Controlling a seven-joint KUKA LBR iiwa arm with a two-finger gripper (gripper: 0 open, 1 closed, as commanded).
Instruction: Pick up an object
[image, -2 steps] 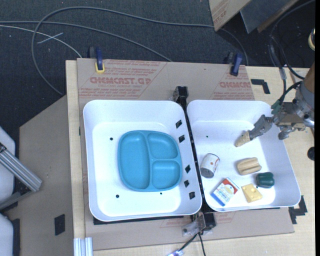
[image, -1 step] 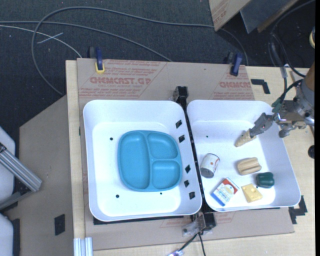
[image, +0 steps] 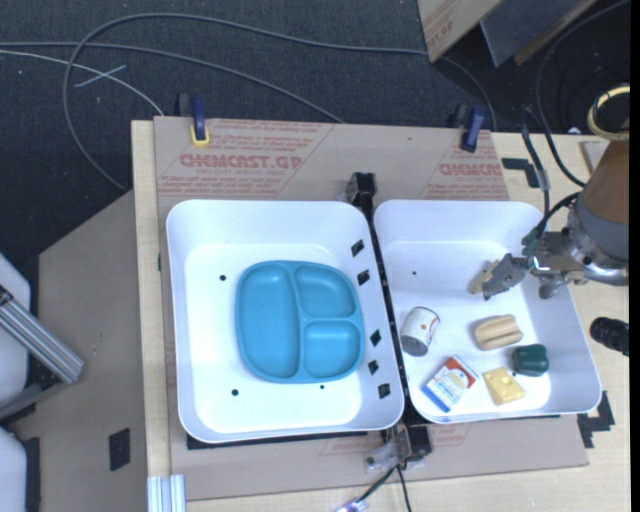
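On a cardboard-topped bench (image: 300, 150), two white bins (image: 200, 240), dark carpet (cables trailing), pincer (image: 497, 280) released.

This looked like a robotics lab or test workshop rather than a home. A plywood bench (image: 300, 140) stamped with a maker's name carried two white bins (image: 190, 300), and blue clamps (image: 198, 120) gripped its far edge. Loose cables (image: 100, 70) trailed over dark carpet (image: 60, 140), and what was probably a cardboard box (image: 455, 25) sat beyond the far right corner.
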